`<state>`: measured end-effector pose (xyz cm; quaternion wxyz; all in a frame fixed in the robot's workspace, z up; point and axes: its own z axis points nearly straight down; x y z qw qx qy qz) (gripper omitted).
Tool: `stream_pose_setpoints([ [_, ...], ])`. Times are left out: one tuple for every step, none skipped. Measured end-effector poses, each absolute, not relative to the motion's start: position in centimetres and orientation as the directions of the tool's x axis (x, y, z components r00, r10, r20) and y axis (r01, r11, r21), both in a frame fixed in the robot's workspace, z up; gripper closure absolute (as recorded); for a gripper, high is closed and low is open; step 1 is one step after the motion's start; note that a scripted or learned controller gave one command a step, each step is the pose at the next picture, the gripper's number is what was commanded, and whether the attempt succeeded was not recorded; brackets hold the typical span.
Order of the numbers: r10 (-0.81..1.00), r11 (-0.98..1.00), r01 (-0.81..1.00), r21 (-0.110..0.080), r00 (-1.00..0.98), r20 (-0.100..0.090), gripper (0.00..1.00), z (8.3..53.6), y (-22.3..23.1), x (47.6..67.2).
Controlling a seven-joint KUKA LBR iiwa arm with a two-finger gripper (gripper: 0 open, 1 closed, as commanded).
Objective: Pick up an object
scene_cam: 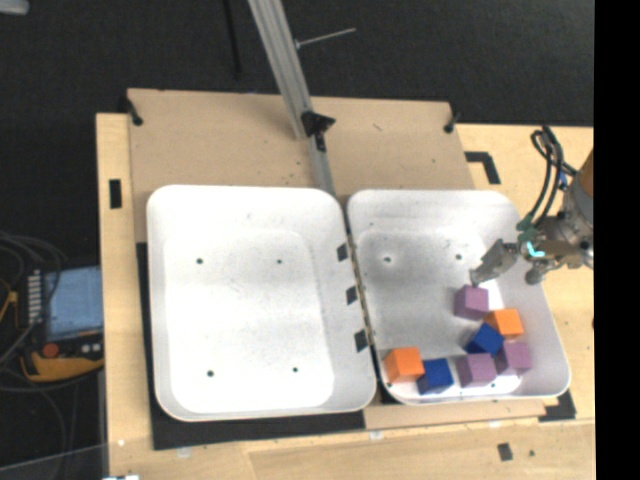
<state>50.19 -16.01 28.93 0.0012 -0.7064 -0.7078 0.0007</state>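
Blue cube (436,376) at right bin's (430,208) front edge | purple cube (471,301) nearer right wall: small, probably light, rigid; pinch opposite flat faces | gripper (518,264) above it, fingers apart, holding nothing.

You've got two white bins, left (180,268) and right (420,218): smooth plastic by the look, slight sheen, grey scuffing on both floors. Bench top (240,138) looks like matt fibreboard or raw wood. Blocks (472,302) look matt, foam-like (can't confirm material). The slanted bar (280,53) reads as bare metal. Floor (450,38) looks like dark, rough carpet.
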Motion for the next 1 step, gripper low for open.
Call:
stream_pose_setpoints([
  [1.000, 0.000, 1.000, 0.003, 0.000, -0.001, 0.00, 29.17, -16.02, 50.26],
])
